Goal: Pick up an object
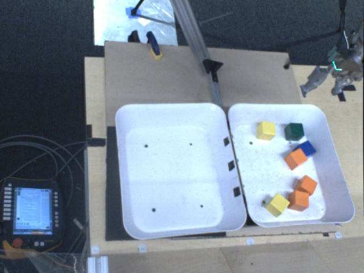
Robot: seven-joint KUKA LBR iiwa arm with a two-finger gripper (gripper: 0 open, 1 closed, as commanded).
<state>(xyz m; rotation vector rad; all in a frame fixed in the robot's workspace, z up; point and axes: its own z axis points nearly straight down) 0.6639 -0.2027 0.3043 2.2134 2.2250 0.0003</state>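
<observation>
Teach pendant (31, 212) at about 8 o'clock off the bench, screen lit, cables looping above it. Left bin (128, 152) sits left of centre; only a few small dark specks show on its floor. Right bin (335, 152) touches it along the middle seam and holds all the candidates, seven blocks in two loose groups. Upper group at roughly 3 o'clock of the frame: a yellow block (265, 130), a dark green block (294, 131) just beside it to the right, then a blue block (307, 148) touching an orange block (295, 158). Lower group toward 4 o'clock: a second orange block (307, 183) touching a third orange block (298, 200), with a second yellow block (277, 204) just beside that one. Gripper (327, 81) at about 2 o'clock, outside the right bin, past its far right corner and clear of every block — two fingers appear spread apart, nothing between them. Step in hand, as I judge it: the start, approach not yet made, no object taken. Next move calls for travel over the right bin and a descent onto one block. The upper yellow block looks the easiest — it stands apart from its neighbours, leaving room for both fingers. The touching pairs look riskier: a finger could land on the neighbour or nudge it.
</observation>
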